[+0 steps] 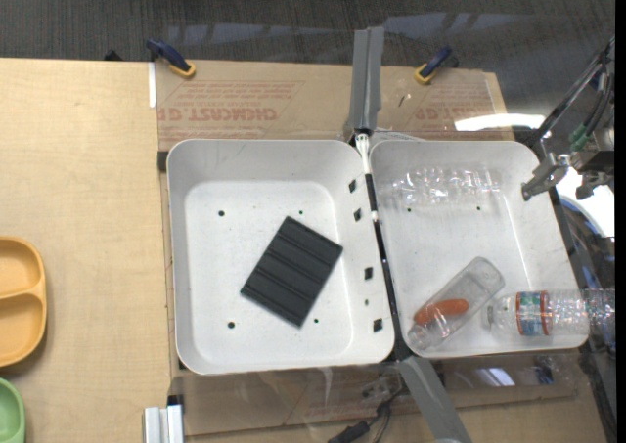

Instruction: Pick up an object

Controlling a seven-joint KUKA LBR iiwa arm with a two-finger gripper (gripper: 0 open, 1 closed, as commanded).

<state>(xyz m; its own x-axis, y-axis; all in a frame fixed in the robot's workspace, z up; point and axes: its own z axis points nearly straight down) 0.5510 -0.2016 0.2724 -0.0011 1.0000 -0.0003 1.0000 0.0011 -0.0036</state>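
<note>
Black pad flat in left bin. Right bin: clear bottle far, jar and bottle near. Gripper at far-right edge, jaws: cannot tell.

A black ribbed slab lies flat and skewed in the left bin, seemingly untouched.

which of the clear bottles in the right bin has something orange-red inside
The clear jar lying tilted near the right bin's front. The labelled bottle beside it and the clear bottle near the back wall show nothing orange-red inside.
</note>
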